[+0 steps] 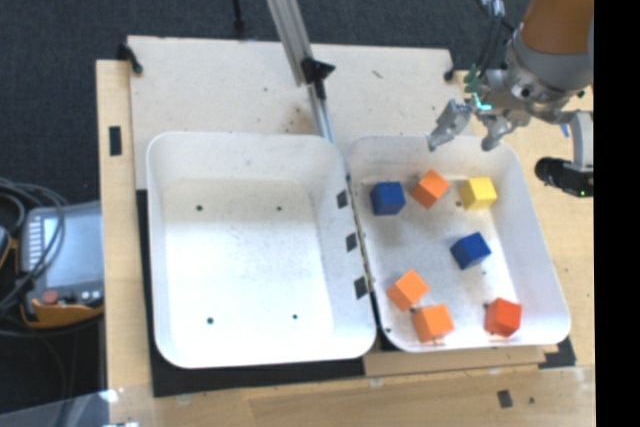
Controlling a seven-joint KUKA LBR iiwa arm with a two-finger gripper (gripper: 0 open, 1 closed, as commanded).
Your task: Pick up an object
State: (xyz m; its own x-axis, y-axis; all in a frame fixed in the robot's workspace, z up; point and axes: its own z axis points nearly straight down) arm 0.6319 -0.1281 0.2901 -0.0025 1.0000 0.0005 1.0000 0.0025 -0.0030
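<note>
In the camera view, the right bin (535, 245) holds seven small cubes, and the left bin (250, 245) sits beside it at nine o'clock. Any cube would serve the task. The likeliest is the yellow cube (478, 192), near the bin's top rim at about one o'clock from the bin's middle and nearest to the arm. Just beside it at nine o'clock lies an orange cube (431, 187), then a blue cube (387, 197). A second blue cube (469, 249) sits mid-bin. Two more orange cubes (408, 289) (433, 322) and a red cube (502, 316) lie toward six o'clock.

These cubes look light, rigid and smooth-faced (probably foam or plastic), so they should stand a firm pinch. Two opposite flat faces are the place to grip, since a corner hold would likely let the cube twist out.

The gripper (468, 130) hovers over the bin's upper rim, at twelve o'clock from the yellow cube and apart from it. Its two fingers are spread wide, released, with nothing between them and touching nothing.
</note>
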